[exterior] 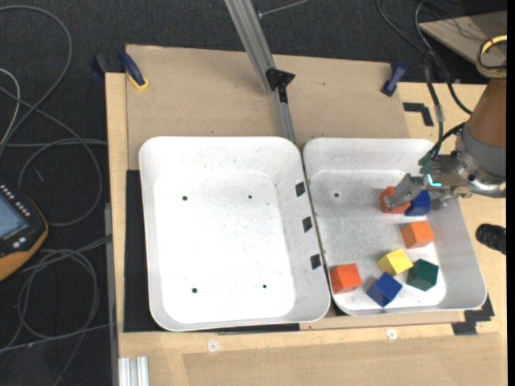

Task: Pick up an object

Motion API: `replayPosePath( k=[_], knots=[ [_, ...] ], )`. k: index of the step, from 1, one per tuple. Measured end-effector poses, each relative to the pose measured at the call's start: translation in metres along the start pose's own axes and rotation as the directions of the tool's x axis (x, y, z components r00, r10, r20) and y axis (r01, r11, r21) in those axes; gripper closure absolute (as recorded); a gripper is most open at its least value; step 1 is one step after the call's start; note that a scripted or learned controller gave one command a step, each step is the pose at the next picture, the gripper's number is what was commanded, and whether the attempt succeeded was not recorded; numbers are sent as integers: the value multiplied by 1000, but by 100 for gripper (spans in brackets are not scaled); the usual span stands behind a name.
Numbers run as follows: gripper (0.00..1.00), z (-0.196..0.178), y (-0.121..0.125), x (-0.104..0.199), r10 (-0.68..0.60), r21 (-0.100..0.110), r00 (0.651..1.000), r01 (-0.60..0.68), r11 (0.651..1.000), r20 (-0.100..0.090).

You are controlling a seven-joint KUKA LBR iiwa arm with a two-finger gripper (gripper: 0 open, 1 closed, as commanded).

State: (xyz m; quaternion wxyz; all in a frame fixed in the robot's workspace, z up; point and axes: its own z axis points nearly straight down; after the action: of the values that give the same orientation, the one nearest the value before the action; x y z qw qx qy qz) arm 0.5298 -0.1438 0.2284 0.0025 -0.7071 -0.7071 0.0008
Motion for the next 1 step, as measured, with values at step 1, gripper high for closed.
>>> replayPosePath(
  k=[1],
  knots=[
    [0, -1, 0, 0, 0, -3, 1000, 0, 1000, 1]
  ],
)
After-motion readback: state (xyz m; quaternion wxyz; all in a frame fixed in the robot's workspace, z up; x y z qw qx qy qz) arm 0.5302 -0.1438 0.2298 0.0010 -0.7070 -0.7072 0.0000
